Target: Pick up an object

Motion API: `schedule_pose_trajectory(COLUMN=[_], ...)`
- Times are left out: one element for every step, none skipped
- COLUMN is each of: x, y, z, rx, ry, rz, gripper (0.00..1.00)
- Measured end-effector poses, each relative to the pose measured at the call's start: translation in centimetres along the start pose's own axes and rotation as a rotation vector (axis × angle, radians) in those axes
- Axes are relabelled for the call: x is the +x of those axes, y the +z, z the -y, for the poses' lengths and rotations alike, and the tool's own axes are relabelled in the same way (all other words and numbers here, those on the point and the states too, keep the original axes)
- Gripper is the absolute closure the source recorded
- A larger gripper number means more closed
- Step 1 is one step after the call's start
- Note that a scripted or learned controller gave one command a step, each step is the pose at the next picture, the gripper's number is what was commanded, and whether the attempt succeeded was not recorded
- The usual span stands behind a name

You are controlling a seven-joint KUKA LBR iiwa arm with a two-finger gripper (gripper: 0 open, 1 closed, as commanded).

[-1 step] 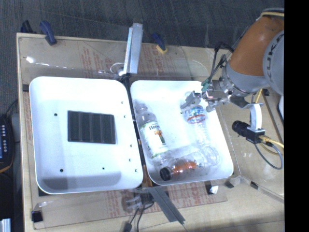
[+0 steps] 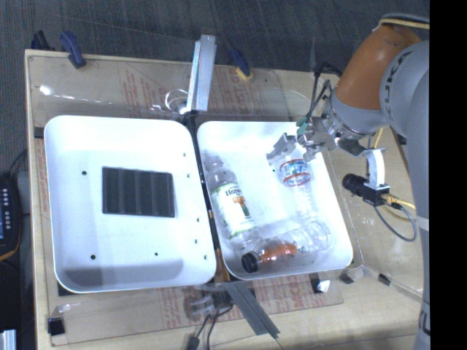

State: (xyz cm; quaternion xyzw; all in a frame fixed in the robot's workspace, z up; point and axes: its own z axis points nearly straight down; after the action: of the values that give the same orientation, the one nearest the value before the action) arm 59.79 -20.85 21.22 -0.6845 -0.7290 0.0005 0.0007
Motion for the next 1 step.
schedule_pose_trajectory(x=[-0.06], y=[7.48], z=[-3.27], rx=[0.002], ry=[-0.095], rz=[-0.002], gripper=[0.0])
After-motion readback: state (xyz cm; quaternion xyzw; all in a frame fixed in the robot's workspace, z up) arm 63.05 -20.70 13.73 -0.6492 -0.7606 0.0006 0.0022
